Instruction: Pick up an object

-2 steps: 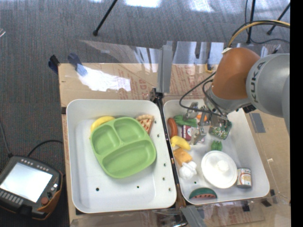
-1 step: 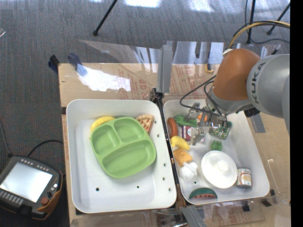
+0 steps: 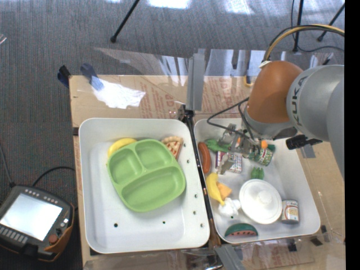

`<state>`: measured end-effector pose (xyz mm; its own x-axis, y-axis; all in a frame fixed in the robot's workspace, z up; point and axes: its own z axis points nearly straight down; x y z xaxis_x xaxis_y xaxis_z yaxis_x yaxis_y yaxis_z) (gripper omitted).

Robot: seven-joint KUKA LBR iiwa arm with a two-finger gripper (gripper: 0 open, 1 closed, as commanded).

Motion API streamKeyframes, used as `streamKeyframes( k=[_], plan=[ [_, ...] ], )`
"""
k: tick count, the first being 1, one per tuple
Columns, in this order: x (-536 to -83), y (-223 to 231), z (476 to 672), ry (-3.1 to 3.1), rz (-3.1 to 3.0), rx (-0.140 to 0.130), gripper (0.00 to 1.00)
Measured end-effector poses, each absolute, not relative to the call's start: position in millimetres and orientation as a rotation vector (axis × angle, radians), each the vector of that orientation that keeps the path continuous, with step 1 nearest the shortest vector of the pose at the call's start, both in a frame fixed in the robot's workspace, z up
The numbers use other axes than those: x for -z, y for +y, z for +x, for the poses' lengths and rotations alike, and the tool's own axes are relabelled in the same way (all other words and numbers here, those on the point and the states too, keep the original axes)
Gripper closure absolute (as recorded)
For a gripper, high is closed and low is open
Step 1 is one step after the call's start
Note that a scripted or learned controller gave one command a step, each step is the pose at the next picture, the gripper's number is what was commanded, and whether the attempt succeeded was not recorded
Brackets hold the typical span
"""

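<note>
My gripper (image 3: 229, 161) hangs low over the upper middle of the right bin (image 3: 306, 184), its metal body reaching in from under the orange wrist band. Its tip sits at a small purple-and-white packet (image 3: 234, 163); whether it touches it is unclear. Around it lie a brown sausage (image 3: 204, 156), a green leafy piece (image 3: 214, 145), a green-labelled can (image 3: 265, 154) and a small green pepper (image 3: 257, 173). Nearer the front are a banana (image 3: 213, 188), an orange wedge (image 3: 224, 191), a white lidded bowl (image 3: 260, 201), a small tin (image 3: 291, 211) and a watermelon slice (image 3: 241, 230).
The left bin (image 3: 95, 207) holds a green divided plate (image 3: 146, 174), a yellow item (image 3: 120, 145) tucked under its far edge and a pizza slice (image 3: 174, 146). A ridge (image 3: 198, 173) separates the bins. A teach pendant (image 3: 34, 218) lies on the floor at lower left.
</note>
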<state>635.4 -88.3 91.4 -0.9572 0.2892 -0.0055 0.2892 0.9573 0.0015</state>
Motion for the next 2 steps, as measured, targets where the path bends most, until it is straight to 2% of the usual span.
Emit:
streamKeyframes(
  k=[2],
  plan=[
    [-92, -90, 581.9, 3.012, 0.859, -0.002, 0.0]
  ],
)
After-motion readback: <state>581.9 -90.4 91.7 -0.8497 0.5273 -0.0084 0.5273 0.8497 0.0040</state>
